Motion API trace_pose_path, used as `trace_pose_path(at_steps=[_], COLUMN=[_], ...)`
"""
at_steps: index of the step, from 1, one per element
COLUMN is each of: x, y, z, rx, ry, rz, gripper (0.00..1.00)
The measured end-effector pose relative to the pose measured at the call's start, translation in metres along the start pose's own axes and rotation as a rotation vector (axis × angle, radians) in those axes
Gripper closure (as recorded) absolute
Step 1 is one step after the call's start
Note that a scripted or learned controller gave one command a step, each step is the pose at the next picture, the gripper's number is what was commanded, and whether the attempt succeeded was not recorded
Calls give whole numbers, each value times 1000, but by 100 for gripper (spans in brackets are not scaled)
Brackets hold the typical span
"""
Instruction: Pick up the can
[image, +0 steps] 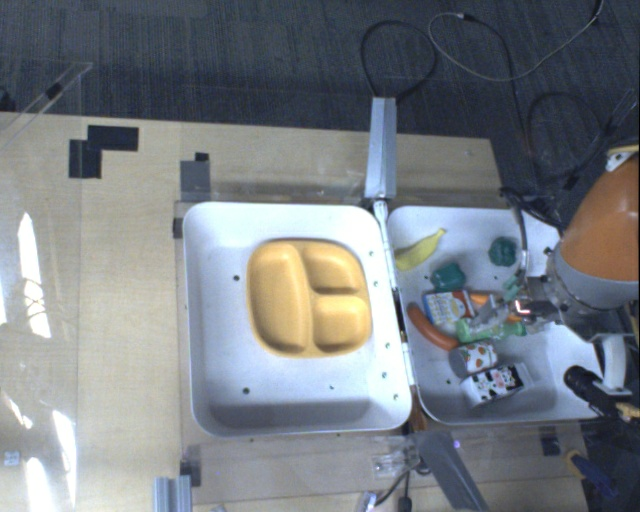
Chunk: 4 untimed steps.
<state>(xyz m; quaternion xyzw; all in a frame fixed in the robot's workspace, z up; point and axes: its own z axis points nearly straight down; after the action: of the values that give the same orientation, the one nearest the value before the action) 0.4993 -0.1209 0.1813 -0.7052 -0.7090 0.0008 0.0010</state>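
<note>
Yellow tray: a mustard-coloured divided tray (308, 297) sits in the middle of the left bin (215, 400), three compartments showing.
Right bin: the white right bin (545, 400) carries the clutter, and here is the arm (610, 235), orange band up, reaching in from the right.
Gripper: the gripper (512, 310) is low over the middle of the right bin, right among the items; whether it is open or closed, I cannot tell, too small and cluttered.
Can: no clear call here. A small patterned cylinder (478, 357) lying near the front of the right bin looks like the can, just beside a black-and-white carton (498, 382).
Banana: a yellow banana (420, 248) lies at the back left of the right bin.
Other items: a green block (449, 275), a teal round piece (503, 251), a red sausage-shaped thing (432, 329) by the left wall, a colourful packet (442, 305) beside it.
</note>
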Motion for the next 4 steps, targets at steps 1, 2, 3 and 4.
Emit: trace_pose_path(at_steps=[1,2,3,4], x=[31,31,78,78], y=[-4,-2,-10,-10], z=[81,73,-32,-47], rx=[-21,-23,-4,-2], ry=[-5,-6,0,-2], rz=[-40,-41,103,271], gripper=[0,100,100,100])
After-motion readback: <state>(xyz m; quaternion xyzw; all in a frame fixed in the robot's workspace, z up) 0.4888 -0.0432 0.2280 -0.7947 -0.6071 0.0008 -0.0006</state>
